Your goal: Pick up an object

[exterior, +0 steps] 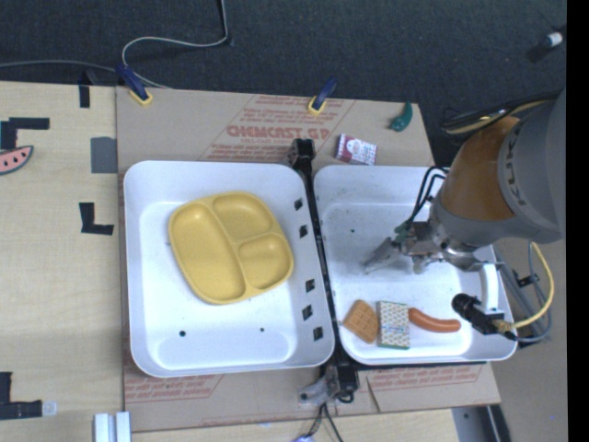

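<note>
Cardboard sheet [276, 132] on a wooden bench [55, 247], dark floor [368, 26] behind.

2 white bins [147, 274], 1 yellow divided plate [230, 245], 1 cracker [362, 321], 1 sponge-like block [394, 325], 1 sausage [433, 320], 1 small packet [355, 149], 2 clamps [136, 85]

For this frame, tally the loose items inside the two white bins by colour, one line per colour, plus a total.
Yellow: 1, the divided plate in the left bin.
Tan: 1, the waffle-like square in the right bin.
Pale patterned: 1, the small packet beside it.
Orange-red: 1, the sausage.
Total: 4.
</note>
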### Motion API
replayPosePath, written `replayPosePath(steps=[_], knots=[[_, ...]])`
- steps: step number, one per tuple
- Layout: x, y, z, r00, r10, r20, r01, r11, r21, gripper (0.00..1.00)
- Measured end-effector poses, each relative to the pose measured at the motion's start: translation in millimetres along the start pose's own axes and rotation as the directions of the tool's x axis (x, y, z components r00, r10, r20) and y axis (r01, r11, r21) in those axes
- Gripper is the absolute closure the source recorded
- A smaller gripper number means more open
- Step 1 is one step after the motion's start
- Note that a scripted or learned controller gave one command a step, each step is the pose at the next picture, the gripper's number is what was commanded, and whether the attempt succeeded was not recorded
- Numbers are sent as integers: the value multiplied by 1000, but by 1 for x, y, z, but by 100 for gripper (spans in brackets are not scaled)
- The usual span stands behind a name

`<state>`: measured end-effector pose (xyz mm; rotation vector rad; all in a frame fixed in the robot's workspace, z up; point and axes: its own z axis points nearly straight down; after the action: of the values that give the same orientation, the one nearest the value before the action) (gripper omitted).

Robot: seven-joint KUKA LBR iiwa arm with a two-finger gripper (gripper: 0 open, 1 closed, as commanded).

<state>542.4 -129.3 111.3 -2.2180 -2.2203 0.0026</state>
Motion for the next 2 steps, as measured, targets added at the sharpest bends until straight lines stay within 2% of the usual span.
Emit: replayPosePath(steps=[1, 2], knots=[[32, -2, 25, 1000, 1, 3, -1, 1000, -6, 0], [31, -1, 15, 1000, 1, 5, -1, 1000, -9, 100]])
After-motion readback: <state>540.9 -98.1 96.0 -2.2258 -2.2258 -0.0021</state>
